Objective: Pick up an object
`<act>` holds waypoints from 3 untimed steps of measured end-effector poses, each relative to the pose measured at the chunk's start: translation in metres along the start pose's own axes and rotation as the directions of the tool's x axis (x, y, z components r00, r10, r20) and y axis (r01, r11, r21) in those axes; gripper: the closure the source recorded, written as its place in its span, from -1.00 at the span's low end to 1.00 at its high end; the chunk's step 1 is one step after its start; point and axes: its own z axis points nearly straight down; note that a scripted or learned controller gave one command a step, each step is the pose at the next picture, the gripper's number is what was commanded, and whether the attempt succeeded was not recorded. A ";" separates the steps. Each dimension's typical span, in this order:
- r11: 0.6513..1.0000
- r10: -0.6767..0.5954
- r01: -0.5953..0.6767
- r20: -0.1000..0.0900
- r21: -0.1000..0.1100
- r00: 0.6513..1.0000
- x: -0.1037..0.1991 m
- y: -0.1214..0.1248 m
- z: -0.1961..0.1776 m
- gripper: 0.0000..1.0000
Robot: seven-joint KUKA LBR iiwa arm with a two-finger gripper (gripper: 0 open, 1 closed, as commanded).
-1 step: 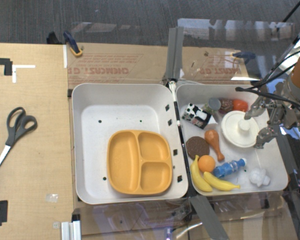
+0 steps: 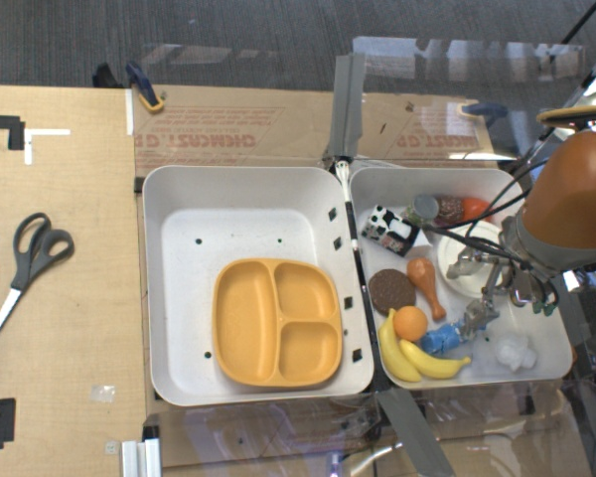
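Observation:
The right bin holds several small things. A yellow banana lies at its front left with an orange fruit against it. A blue toy sits just right of the orange. My gripper hangs low in this bin, right beside and slightly above the blue toy's right end. Behind these lie a brown round cookie, an orange drumstick and a black-and-white cow toy. The arm's orange band covers the bin's right rear part.
A white bowl sits under the wrist, with a red item and a grey item at the back. A pale crumpled thing lies front right. The left bin holds a yellow divided plate. Scissors lie on the bench.

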 end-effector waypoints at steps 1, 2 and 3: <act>0.998 0.068 -0.068 0.014 0.003 0.998 0.022 0.039 0.006 -1.00; 0.994 0.108 -0.108 0.005 0.000 0.994 0.043 0.060 0.012 -1.00; 0.998 -0.068 0.068 -0.014 -0.004 0.998 0.028 -0.041 0.018 -1.00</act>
